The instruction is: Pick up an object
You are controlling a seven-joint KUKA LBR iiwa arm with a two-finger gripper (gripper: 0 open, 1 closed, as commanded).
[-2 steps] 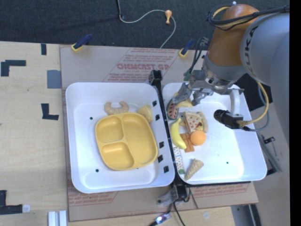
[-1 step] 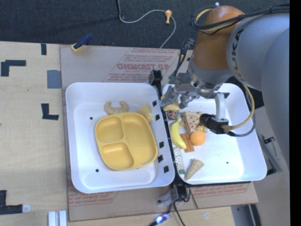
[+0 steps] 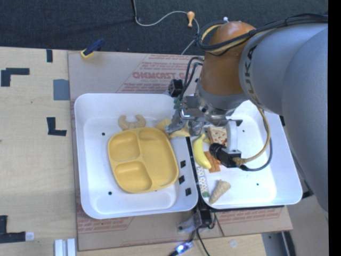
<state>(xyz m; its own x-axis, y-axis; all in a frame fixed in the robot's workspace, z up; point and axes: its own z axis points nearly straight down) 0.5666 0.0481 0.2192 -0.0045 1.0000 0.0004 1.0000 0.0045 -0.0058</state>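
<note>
Yellow plastic dominates the left bin point(image 3: 88, 143): a divided tray point(image 3: 142, 159) with three compartments lies flat in its middle, and a tan, curved biscuit-like piece point(image 3: 131, 122) rests just beyond the tray's far edge. The grey arm with its orange band point(image 3: 226, 57) reaches in from the right and hangs over the divider between the two bins. The end effector point(image 3: 184, 120) sits low at the far end of that divider, close above a small yellow object point(image 3: 169, 127) at the left bin's right wall; whether its fingers are open or closed cannot be made out, and nothing is seen held between them. In the right bin point(image 3: 272, 180), just right of the divider, a banana point(image 3: 199, 152) lies lengthwise, with a cracker point(image 3: 217, 136) beside it and an orange piece point(image 3: 213, 164) touching its near end. A cone-shaped item point(image 3: 220, 190) lies nearer, toward the bin's near left corner. The surface point(image 3: 32, 143) under the bins is light wood, with cardboard beneath them.
</note>
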